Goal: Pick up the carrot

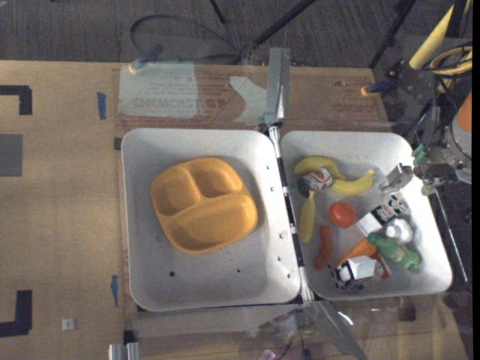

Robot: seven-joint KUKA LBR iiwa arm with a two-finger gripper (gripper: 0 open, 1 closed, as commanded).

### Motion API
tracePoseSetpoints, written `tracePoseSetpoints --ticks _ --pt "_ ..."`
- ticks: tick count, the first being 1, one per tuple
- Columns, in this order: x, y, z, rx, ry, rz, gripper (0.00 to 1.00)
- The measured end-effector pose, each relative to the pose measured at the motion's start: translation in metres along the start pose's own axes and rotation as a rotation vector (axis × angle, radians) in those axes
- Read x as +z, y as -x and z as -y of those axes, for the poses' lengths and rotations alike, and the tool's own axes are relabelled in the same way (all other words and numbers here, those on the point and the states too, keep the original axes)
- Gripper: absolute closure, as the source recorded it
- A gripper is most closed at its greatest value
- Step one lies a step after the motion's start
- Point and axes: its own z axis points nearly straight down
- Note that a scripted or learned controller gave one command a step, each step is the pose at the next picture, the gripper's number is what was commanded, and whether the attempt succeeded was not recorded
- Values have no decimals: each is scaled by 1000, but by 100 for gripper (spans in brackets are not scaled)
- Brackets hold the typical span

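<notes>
Wooden bench (60, 223), grey carpet (97, 13) behind

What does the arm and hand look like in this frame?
Little of it is in frame, at the right edge. The arm shows as a pale grey rounded body with an orange band at the top. The hand is a boxy light grey metal piece with darker parts, a small green spot beside it. Dark cables run nearby.

Carrot (361, 247) hemmed by carton (357, 268) and green bottle (397, 252)
</notes>
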Motion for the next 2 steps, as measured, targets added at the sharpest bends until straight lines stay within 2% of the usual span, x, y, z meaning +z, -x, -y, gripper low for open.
tracePoseSetpoints --ticks 1,2 --pt "112 -23 -36 -227 0 0 0" --pt "94 -53 -12 -204 1 0 0"
